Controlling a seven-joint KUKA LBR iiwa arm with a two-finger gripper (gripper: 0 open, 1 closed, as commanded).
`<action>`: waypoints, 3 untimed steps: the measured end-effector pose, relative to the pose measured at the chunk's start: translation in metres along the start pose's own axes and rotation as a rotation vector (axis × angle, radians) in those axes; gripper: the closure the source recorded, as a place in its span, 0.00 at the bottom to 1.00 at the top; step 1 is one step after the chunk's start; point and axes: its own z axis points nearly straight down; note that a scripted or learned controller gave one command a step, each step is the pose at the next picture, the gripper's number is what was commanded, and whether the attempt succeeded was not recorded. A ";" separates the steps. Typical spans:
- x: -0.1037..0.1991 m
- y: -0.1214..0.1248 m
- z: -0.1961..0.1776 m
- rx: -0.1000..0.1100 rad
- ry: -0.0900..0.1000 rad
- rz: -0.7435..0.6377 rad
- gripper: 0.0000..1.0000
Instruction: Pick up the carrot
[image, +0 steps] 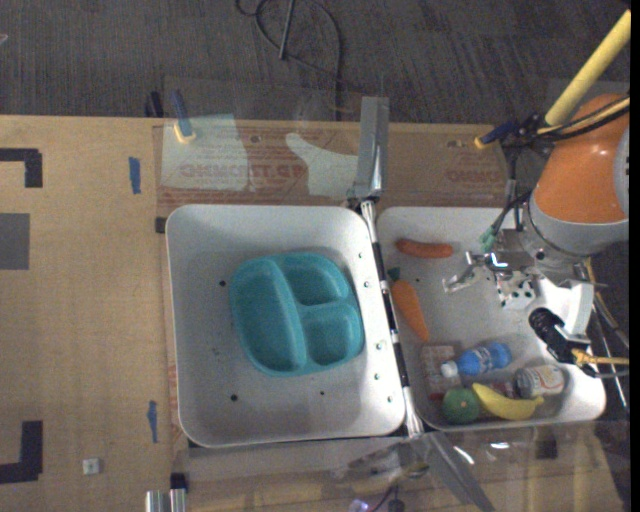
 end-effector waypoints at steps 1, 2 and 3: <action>-0.017 -0.044 0.100 -0.015 -0.004 -0.155 0.00; -0.020 -0.043 0.089 -0.021 -0.009 -0.150 1.00; -0.020 -0.043 0.089 -0.021 -0.009 -0.150 0.00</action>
